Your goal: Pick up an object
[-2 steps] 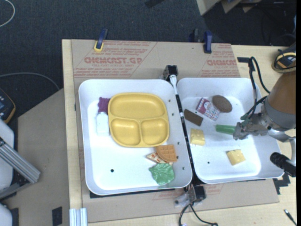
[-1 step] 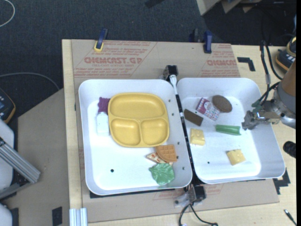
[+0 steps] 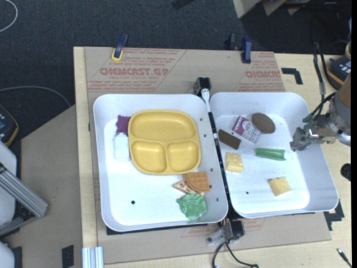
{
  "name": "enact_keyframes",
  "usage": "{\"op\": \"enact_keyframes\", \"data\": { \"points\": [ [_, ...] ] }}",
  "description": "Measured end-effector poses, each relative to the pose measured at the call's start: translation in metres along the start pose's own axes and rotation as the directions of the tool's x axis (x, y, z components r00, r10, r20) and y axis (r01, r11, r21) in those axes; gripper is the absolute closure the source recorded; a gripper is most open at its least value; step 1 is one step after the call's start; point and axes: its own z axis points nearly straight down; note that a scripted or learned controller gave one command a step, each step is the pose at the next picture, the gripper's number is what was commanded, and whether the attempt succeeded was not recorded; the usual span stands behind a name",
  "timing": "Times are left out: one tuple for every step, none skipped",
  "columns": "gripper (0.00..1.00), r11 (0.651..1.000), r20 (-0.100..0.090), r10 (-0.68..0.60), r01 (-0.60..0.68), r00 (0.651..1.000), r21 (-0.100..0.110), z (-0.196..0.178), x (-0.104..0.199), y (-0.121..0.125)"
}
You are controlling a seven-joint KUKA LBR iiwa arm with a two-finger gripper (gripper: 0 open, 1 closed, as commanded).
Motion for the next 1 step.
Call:
{"op": "enact_keyframes", "data": {
  "points": [
    [1.00,1.000,-0.006,-0.005,0.005,1.000,0.007,0.0095,0.0518,0.0092]
  ]
}}
